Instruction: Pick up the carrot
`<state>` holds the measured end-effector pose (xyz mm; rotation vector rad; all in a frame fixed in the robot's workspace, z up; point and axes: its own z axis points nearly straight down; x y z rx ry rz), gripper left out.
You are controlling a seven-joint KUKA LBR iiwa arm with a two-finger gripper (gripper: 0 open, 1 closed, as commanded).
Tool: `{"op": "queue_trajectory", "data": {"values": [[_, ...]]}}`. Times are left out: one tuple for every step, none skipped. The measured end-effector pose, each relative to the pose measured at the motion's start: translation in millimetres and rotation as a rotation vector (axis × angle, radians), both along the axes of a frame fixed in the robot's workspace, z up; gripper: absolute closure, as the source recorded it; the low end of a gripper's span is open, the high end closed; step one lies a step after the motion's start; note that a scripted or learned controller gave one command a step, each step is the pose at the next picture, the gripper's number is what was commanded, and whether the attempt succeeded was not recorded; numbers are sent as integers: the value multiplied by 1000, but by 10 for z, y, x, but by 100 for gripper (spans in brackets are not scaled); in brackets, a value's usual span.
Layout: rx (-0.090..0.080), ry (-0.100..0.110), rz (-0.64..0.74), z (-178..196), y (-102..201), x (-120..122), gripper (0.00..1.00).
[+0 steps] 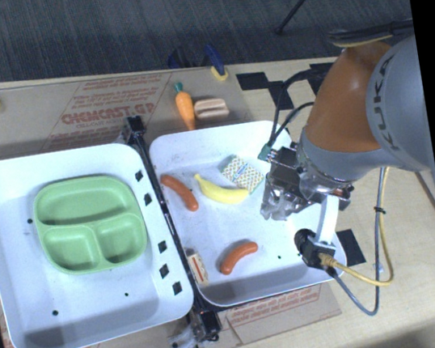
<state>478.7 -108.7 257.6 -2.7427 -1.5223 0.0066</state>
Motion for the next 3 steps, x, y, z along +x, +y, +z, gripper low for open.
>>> {"op": "queue_trajectory", "data": {"values": [[-2, -4, -66, 1249, -362, 149, 100], [0, 0, -123, 217, -247, -29, 100], [-2, -4, -95, 981, -771, -22, 100]]}}
